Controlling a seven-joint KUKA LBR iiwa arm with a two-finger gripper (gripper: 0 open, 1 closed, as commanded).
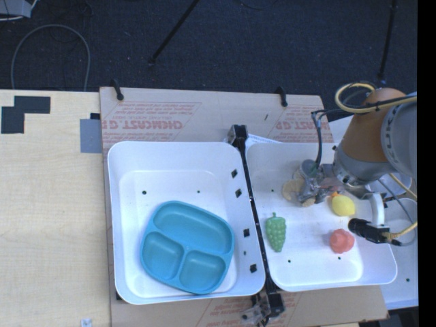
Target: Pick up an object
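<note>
Grey arm with orange band (368,131) reaches in from the right, two-finger gripper (310,195) down in the right-hand shallow white bin (381,271), near its back. Fingertips sit on or against a pale tan, rounded lump (294,189); whether the jaws are spread or closed on it, cannot tell — too blurred.

Smooth yellow lemon-shaped piece (343,204) lies just beside the gripper, toward the arm. Bumpy green grape-bunch toy (275,232) sits nearer the front, close to the divider. Red rounded fruit-like piece (342,241) lies in front of the lemon.

Left-hand white bin (126,162) holds a glossy blue plastic tray with three compartments (187,246), lying flat.
</note>
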